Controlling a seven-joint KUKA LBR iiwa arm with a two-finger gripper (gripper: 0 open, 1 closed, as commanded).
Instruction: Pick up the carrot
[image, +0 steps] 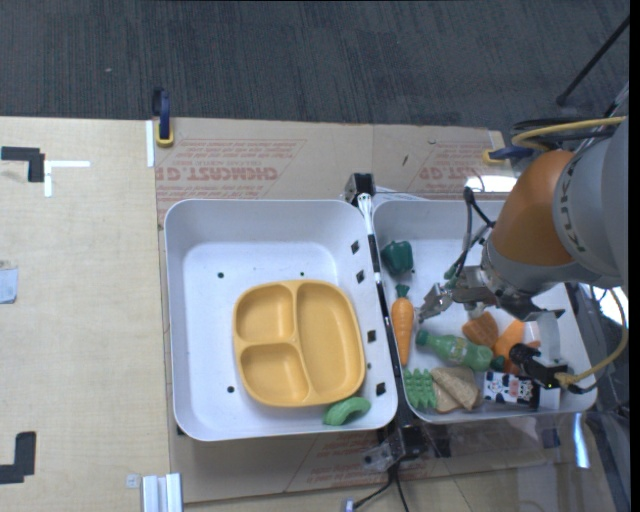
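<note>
I am on the approach, not yet the grasp. The carrot (402, 327) lies in the right bin (440, 225), lengthwise against the wall it shares with the left bin, green top pointing toward the green pepper (398, 256) just beyond it. My hand (436, 302) hangs just beside the carrot, on the side away from that wall, fingers parted and nothing between them. As I judge it, the next move calls for sliding over the carrot, lining my fingers across its width and dropping; the wall leaves little room. My arm covers the toys farther from the carrot, so I cannot name them, and my fingertips are too small to read clearly. A green bottle (455, 349) lies near the carrot's tip.
</note>
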